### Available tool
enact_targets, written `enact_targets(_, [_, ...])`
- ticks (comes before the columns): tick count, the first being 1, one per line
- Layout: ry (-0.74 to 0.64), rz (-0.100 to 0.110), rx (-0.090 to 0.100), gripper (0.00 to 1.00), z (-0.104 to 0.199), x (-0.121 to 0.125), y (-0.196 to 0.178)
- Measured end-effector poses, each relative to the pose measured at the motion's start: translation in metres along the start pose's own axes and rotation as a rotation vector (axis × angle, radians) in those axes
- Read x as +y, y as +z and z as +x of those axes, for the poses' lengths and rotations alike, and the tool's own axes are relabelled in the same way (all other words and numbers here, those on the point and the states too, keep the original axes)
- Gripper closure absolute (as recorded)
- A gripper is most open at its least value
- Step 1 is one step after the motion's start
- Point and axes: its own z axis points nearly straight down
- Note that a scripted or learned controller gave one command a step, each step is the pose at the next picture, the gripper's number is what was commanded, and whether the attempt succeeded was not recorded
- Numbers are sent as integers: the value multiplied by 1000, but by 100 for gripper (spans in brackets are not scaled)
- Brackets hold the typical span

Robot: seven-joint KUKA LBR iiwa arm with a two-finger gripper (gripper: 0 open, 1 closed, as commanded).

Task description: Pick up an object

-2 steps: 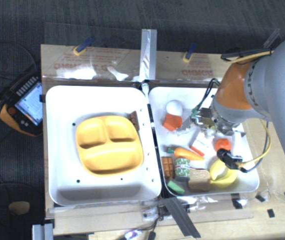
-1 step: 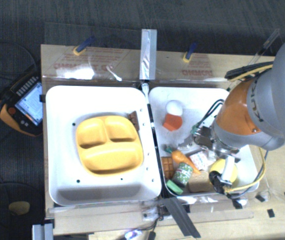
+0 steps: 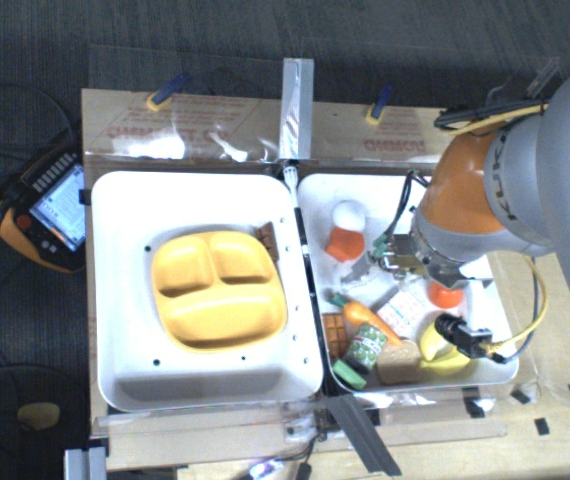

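My gripper [image 3: 385, 268] hangs low over the middle of the right bin [image 3: 317, 196], with the arm's orange band just right of it. Left of the gripper lies an orange bottle [image 3: 344, 242] with a white cap [image 3: 348, 213]. Just below the gripper lie a white packet [image 3: 401, 315] and an orange carrot [image 3: 368, 317]. A green can [image 3: 364, 348], a yellow fruit [image 3: 438, 353], a tan block [image 3: 397, 366] and a brown waffle piece [image 3: 333, 333] crowd the bin's front. A small orange-red piece [image 3: 446, 294] sits at the right, beside the wrist.
The left bin [image 3: 115, 268] holds a yellow divided tray [image 3: 218, 288], with a small brown thing [image 3: 267, 238] at its upper right corner. A handheld controller [image 3: 50, 213] lies left of the bench. The ridge between the bins runs close to the waffle piece.
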Motion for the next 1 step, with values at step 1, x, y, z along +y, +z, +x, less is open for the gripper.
enact_targets(1, [-80, -51, -6, 0, -2, -46, 18])
